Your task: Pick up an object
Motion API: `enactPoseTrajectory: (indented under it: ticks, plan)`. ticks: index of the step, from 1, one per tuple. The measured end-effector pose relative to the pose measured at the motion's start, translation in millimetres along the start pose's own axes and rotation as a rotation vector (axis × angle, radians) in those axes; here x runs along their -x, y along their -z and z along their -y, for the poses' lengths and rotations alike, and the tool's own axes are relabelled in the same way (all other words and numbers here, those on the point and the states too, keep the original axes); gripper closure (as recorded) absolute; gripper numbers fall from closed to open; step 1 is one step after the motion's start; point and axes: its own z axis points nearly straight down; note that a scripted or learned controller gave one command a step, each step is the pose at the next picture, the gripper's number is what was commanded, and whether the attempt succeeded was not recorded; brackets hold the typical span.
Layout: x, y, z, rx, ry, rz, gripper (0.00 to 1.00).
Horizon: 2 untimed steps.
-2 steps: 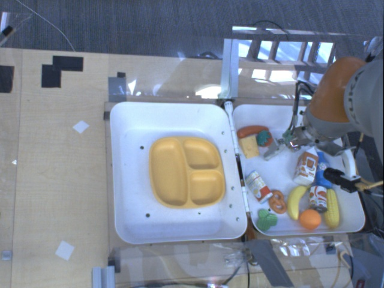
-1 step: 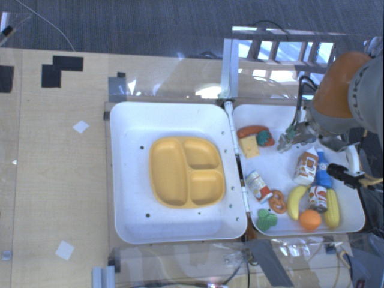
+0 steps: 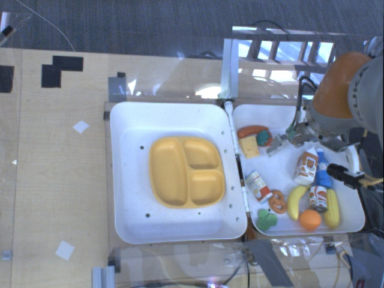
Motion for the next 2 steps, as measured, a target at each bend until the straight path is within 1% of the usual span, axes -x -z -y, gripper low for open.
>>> enactPoseTrajectory:
  ticks: [1, 2]
  plan:
    - [27, -17, -52, -0.02, 0.051, -0.01, 0.0]
    - [-39, -14, -27, -0.01, 0.052, -0.009, 0.0]
